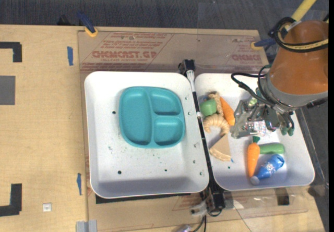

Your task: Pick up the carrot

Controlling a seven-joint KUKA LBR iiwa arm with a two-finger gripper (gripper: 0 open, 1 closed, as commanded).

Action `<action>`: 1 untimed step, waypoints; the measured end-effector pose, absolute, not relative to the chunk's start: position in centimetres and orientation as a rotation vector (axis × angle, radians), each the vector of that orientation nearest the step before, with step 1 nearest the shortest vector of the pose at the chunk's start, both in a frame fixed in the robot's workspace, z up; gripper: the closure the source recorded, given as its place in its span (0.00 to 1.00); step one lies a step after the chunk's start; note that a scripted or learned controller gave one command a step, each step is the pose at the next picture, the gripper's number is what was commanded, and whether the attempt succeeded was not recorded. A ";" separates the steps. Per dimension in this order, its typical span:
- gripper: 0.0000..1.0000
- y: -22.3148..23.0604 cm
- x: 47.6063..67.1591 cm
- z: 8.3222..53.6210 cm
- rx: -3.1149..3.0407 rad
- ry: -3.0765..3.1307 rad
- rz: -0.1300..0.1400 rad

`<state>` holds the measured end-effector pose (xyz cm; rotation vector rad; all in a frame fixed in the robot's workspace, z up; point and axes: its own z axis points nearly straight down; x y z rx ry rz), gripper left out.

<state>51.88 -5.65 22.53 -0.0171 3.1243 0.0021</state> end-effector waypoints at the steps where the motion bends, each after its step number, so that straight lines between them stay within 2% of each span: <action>1: 0.00 -5.8 51.7 22.1 -0.011 3.134 0.002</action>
